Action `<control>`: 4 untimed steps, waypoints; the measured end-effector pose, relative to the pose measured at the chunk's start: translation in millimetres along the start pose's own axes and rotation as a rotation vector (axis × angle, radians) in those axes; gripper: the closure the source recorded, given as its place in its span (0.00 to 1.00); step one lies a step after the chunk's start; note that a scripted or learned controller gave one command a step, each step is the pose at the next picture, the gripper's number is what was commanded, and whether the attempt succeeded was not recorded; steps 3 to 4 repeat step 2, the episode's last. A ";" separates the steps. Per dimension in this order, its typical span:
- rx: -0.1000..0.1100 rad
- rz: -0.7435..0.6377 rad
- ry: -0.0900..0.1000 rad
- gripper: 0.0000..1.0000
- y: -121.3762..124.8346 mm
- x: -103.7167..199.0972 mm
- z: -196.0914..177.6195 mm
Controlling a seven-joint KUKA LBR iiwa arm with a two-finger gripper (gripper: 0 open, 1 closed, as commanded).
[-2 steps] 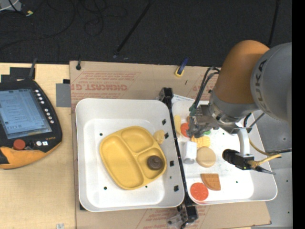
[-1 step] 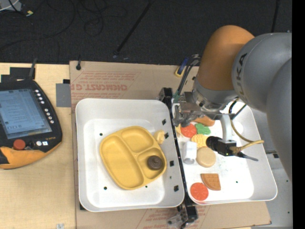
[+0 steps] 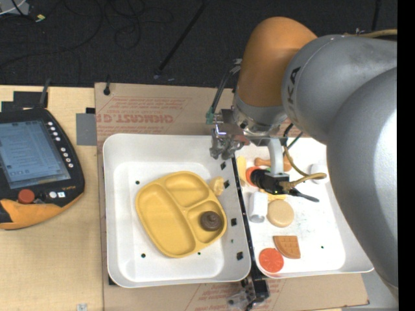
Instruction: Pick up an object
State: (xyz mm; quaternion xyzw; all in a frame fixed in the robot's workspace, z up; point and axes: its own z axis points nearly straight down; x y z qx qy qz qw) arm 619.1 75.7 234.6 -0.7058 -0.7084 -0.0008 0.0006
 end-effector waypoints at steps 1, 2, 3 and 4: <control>0.002 0.003 -0.001 1.00 11.7 27.8 7.3; 0.005 0.004 -0.003 1.00 0.7 24.2 14.6; 0.005 0.004 -0.003 1.00 0.7 24.2 14.6; 0.005 0.004 -0.003 1.00 0.7 24.2 14.6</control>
